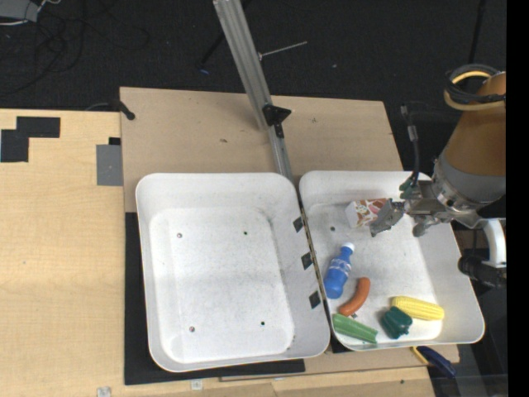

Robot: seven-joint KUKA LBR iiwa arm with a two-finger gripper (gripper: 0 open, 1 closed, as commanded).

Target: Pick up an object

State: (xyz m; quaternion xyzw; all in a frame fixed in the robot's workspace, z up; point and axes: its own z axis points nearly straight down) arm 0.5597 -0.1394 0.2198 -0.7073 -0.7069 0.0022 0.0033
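Over right bin (467,325), claw (400,218) seen beside crumpled white-red wrapper (366,212) near far wall; finger state cannot be told. Blue bottle (338,272), sausage (355,297), corn (418,308) grouped nearer. Risk: light wrapper pushed aside, nothing gripped.
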